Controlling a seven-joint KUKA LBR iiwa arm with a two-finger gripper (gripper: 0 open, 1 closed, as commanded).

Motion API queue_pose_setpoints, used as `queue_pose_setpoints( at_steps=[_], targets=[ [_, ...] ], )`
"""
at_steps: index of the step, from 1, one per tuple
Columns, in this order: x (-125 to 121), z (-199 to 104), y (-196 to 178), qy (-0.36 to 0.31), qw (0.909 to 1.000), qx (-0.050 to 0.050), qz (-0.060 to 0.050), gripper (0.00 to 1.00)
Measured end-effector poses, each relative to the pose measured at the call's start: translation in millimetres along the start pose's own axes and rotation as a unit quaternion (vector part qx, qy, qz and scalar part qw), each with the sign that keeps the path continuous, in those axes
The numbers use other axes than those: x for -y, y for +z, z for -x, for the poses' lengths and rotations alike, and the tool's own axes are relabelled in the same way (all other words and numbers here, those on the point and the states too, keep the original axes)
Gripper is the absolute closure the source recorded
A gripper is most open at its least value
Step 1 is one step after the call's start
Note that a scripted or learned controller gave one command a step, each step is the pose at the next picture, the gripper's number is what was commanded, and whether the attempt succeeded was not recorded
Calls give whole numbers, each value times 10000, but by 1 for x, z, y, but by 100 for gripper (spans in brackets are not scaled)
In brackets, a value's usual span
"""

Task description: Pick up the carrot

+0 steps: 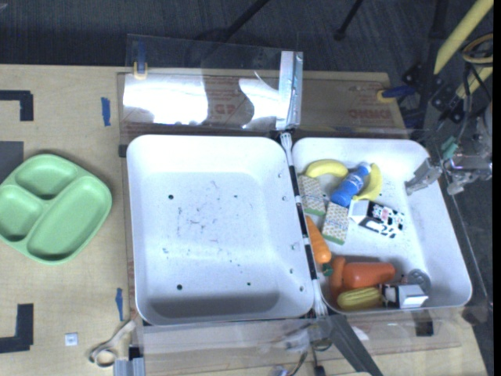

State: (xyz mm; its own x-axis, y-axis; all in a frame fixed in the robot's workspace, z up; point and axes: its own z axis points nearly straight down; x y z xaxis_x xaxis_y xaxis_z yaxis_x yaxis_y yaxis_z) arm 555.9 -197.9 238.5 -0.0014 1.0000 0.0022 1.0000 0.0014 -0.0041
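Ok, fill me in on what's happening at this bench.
The task is to pick up the carrot, which lies untouched along the left wall of the right bin, among a banana, a blue bottle and other clutter. The gripper is at that bin's right rim, well away from the carrot. A green divided plate sits off to the left.

The orange carrot lies lengthwise along the right bin's left wall, touching a larger orange-red item.

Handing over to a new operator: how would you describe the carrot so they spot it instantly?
Look in the right white bin, along its left wall. The carrot lies there, just below the patterned cards: slim, tapered and bright orange, unlike the fatter red-orange bottle below it.
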Motion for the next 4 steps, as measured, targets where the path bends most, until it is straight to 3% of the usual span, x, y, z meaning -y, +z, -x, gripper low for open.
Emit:
queue_pose_setpoints(
  at_steps=[1,2,3,4],
  targets=[
    [73,-46,108,204,9998,-1,-2,0],
    [73,-45,108,207,9998,0,-1,0],
    [75,-70,152,-906,9959,10,32,0],
    [74,-69,143,-892,9960,8,51,100]
  ],
)
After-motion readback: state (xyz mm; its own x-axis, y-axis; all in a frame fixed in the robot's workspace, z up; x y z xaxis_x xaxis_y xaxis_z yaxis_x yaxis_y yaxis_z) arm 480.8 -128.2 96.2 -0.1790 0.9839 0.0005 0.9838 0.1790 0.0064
